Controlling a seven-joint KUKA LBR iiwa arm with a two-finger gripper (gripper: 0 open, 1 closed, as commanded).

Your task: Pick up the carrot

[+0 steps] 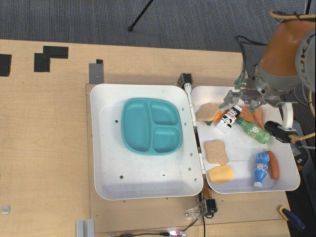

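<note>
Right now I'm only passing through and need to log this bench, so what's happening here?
The grey arm with the orange band reaches in from the right, its claw low over the far end of the right-hand white bin. The orange carrot lies there in a cluster with a green bottle; whether it is gripped isn't clear. The left white bin holds a teal divided plate.

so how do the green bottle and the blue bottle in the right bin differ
The green plastic bottle lies slantwise near the bin's middle, close below the gripper; the blue plastic bottle lies nearly straight along the front right corner, beside a red sausage. Both are small toys lying flat in the right white bin.
</note>
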